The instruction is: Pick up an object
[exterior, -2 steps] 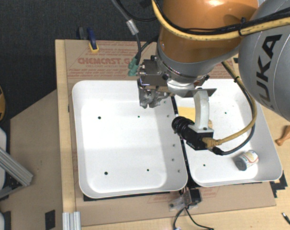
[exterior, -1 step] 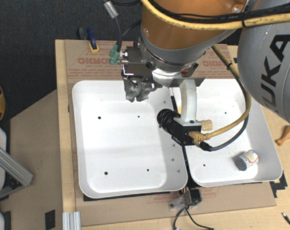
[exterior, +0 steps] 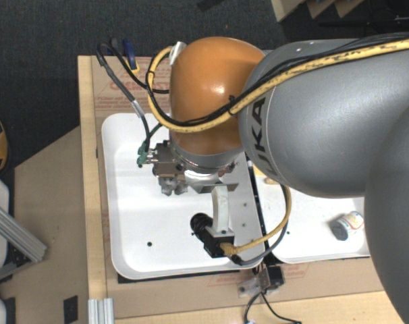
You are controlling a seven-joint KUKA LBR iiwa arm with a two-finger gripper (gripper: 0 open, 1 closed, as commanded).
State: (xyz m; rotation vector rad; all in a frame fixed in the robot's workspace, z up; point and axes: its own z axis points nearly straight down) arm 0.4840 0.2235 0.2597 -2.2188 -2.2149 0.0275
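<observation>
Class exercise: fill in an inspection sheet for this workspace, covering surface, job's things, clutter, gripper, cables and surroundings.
Surface: pale bench bearing a white left bin and a white right bin.
Job's things: small grey-and-white object in the right bin; dark speck in the left bin.
Clutter: nothing seen.
Gripper: gripper over the left bin, largely hidden under the arm.
Cables: yellow cable along the arm; black cables by the left bin's far edge.
Surroundings: dark floor; aluminium rail at lower left.
</observation>
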